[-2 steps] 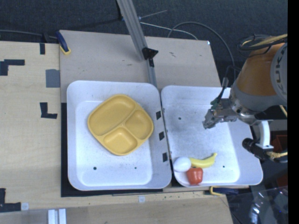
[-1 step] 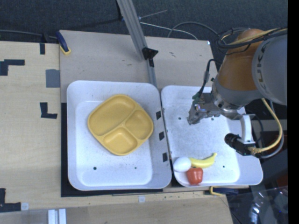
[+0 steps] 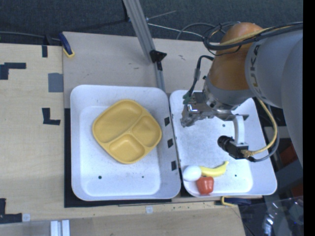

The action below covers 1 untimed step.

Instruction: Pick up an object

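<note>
In the right bin (image 3: 261, 181), three small objects lie near the front left corner: a white egg (image 3: 192, 173), a yellow banana (image 3: 215, 169) and a red pepper-like piece (image 3: 205, 185). My gripper (image 3: 188, 118) hangs over the back left part of that bin, well behind the three objects, and nothing shows between its fingers. The grey arm with its orange band (image 3: 236, 58) covers the bin's back right part.
The left bin (image 3: 83, 181) holds a yellow divided plate (image 3: 127, 131). A metal pole (image 3: 140, 23) slants down to the bins' back edge. A black cable connector (image 3: 231, 146) hangs over the right bin beside the banana.
</note>
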Motion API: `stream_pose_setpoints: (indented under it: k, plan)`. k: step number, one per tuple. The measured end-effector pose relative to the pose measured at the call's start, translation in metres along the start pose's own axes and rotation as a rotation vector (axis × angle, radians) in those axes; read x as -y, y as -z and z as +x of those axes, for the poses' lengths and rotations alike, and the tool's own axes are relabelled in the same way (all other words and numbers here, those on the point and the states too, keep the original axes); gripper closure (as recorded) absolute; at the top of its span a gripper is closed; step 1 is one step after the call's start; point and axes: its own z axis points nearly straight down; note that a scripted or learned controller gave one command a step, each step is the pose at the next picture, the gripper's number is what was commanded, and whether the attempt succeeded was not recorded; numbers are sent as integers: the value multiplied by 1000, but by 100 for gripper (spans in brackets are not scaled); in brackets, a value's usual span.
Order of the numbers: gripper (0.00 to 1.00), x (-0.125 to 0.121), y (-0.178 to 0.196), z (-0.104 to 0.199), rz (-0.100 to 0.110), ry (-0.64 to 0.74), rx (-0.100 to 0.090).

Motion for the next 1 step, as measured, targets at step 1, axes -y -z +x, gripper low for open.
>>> stream_pose_setpoints:
  k: [1]
  plan:
    - [100, -11, 7, 56, 0, 0, 0]
